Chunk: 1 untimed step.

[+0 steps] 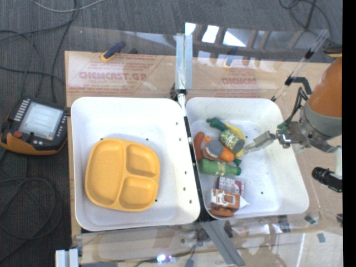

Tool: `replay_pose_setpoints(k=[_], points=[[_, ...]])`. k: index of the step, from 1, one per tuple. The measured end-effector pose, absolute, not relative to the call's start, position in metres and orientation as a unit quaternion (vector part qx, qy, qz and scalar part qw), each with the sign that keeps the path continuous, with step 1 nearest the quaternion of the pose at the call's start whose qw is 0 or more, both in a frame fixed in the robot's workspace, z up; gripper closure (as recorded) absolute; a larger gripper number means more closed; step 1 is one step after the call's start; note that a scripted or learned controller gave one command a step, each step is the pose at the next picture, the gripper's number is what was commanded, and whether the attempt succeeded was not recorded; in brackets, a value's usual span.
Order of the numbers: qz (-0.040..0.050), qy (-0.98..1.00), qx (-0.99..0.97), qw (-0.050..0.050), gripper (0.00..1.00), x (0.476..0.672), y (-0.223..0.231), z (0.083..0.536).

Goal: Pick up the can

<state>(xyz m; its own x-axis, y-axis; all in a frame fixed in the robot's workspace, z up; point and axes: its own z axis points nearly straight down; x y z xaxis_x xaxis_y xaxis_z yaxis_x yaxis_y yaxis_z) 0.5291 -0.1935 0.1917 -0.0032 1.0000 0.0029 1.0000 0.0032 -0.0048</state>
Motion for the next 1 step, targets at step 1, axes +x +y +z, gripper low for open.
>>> replay_pose_setpoints(k=[1], points=[[0.0020, -0.652, -0.758, 0.002, 0.00, 0.5682, -0.1551, 0.1148]])
